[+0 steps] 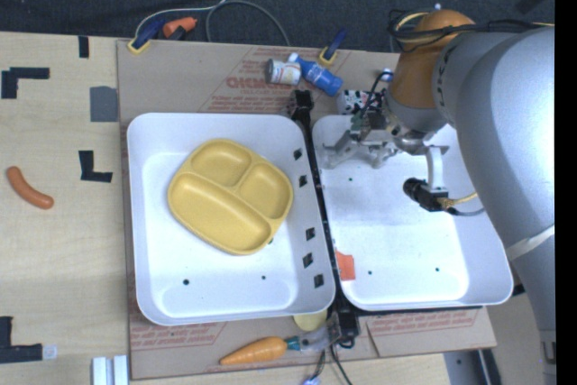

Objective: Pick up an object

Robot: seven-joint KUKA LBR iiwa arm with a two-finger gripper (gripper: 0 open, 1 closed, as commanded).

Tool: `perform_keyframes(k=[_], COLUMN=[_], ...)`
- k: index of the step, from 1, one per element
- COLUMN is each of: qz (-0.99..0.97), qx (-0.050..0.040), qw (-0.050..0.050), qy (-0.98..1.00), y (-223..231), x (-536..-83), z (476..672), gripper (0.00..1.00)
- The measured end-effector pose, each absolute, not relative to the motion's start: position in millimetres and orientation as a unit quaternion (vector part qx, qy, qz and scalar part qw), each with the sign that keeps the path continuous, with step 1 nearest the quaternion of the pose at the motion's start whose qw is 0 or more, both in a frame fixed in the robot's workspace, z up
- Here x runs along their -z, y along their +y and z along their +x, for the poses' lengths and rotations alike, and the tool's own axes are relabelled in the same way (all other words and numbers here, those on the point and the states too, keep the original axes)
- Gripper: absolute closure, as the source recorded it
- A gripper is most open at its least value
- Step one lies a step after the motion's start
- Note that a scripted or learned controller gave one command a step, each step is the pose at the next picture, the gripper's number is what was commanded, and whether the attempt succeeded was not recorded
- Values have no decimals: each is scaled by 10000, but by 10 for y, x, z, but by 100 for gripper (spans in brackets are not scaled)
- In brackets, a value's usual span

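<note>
Grey KUKA arm (pixel 505 122) looms at right, its gripper (pixel 361 149) low over the right bin's (pixel 406 239) far-left corner, its opening impossible to judge. A small orange piece (pixel 344 266) lies near that bin's front-left wall, well apart from the gripper. A yellow divided plate (pixel 231 194) sits in the left bin (pixel 153 284). Outside the bins, a toy carrot (pixel 252 352).

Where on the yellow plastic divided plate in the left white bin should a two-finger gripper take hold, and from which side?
Grip the yellow plastic divided plate on its raised outer rim, coming from above. It lies flat and is too wide to span; the right-hand rim, toward the arm, looks the easiest edge to pinch.
</note>
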State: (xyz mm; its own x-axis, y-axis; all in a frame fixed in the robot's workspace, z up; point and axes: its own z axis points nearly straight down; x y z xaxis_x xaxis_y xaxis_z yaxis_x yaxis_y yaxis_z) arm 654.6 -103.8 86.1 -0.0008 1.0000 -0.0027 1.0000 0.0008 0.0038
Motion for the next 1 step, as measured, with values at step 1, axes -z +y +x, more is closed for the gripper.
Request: perform_keyframes(k=[1], qz=[7070], qx=[-3], qw=[27], qy=[7072], y=[-966], x=[-862], z=[6416], gripper=[0])
